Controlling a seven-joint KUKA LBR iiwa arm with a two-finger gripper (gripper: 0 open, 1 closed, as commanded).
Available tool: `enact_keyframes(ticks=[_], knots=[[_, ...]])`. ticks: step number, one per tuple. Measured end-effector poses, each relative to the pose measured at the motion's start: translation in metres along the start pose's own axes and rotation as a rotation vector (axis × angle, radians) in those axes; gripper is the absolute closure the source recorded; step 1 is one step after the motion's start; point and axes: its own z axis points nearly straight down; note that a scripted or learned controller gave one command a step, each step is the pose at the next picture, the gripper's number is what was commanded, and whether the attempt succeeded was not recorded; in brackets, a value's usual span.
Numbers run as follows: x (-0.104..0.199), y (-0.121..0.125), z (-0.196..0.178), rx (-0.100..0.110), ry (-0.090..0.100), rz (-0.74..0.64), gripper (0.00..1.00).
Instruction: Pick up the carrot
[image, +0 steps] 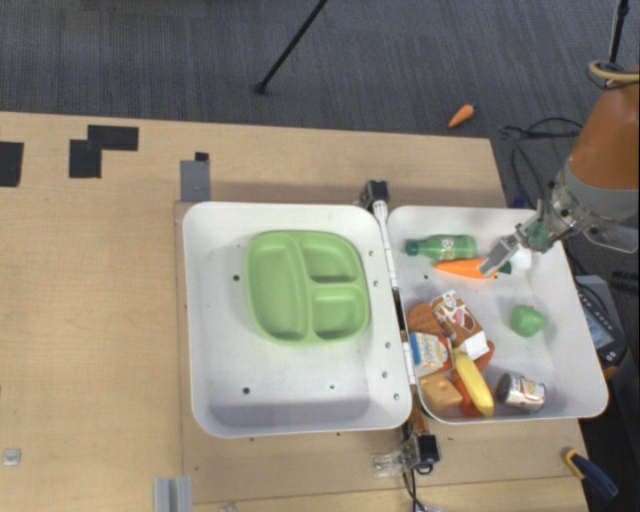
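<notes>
- Gripper (497, 262): fingers angled down at the carrot's right end; whether they stand wide or closed on it cannot be told from this slant.
- Step in hand: securing the grasp. Fingers should straddle the carrot's thicker end squarely before closing (a tapered body slips easily), clear of the green bottle (441, 245) just beside it.
- Carrot (459, 268): small, orange, tapered, lying flat along the right bin (585, 330) floor, near its far wall.
- Remainder: green lump (528, 320) and packaged foods nearby; green divided tray (305, 286) in the left bin (215, 350).
</notes>
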Motion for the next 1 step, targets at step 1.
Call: enact_keyframes(ticks=[1], knots=[[0.0163, 0.0666, 0.0614, -0.001, -0.001, -0.191, 0.00]])
